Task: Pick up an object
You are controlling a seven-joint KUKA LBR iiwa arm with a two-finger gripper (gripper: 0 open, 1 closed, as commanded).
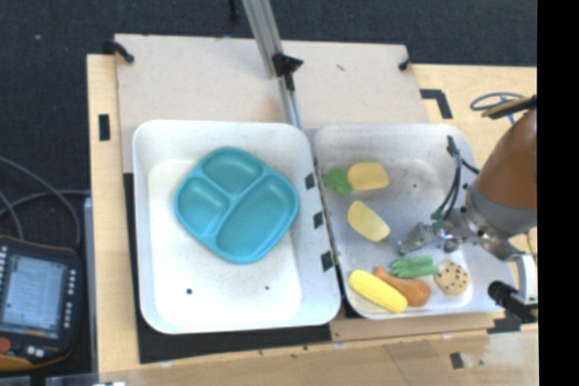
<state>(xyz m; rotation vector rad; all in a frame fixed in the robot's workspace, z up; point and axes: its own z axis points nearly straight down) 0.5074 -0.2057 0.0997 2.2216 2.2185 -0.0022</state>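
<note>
Far left: shallow white left bin [154, 194] carrying a turquoise plastic divided plate [237, 204], well apart from the arm and no part of the coming move.

Past the central divider: shallow white right bin [398, 145] with the toy food. Near its left wall, a small green leafy piece [337, 181] touching a pale yellow rounded block [368, 176]; below them a second pale yellow wedge-like piece [368, 221]. Along the front wall, a bright yellow banana-like piece [377, 291], long axis running down to the right, with an orange carrot-like piece [407, 287] just beside it, a flat green bean-like piece [412, 267] above that, then a round speckled cookie [451, 278].

Further right: two-finger gripper [418, 238] low over the bin floor. Whether open or closed, impossible to tell; nothing visibly held.

Nearest candidate, judging by position: the green bean-like piece, just below the tips, lying roughly left to right. Likely needed: a short move toward the front wall and a descent across its narrow width.
</note>
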